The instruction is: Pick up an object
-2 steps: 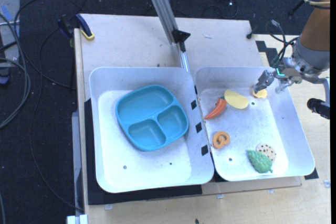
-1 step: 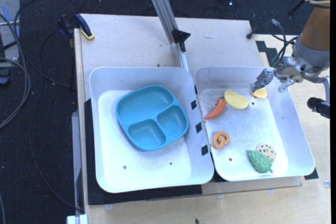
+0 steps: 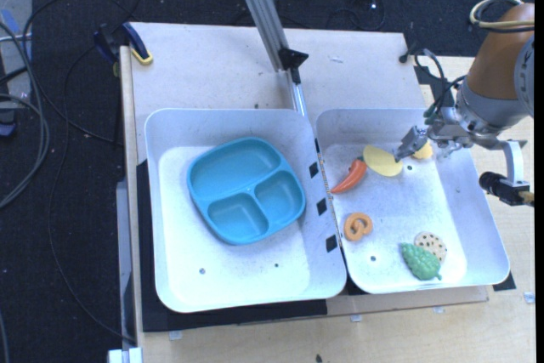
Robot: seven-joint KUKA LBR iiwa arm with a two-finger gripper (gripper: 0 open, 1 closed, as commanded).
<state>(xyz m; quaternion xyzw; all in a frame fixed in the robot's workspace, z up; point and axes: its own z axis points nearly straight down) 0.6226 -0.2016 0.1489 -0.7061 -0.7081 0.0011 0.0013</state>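
In the right bin (image 3: 476, 208) lie a yellow banana-like piece (image 3: 382, 162), a red-orange chili pepper (image 3: 349, 176), an orange pretzel ring (image 3: 358, 225), a spotted cookie (image 3: 431, 245) and a green leafy piece (image 3: 421, 262). My gripper (image 3: 411, 146) hangs low at the bin's upper right, its tip just right of the yellow piece. Something small and yellow shows at its tip, too small to identify.
The left bin (image 3: 170, 268) holds a blue three-compartment plate (image 3: 246, 190). A slanted metal pole (image 3: 263, 4) runs from the top down to the seam between the bins. Cables lie on the dark floor around the bench.
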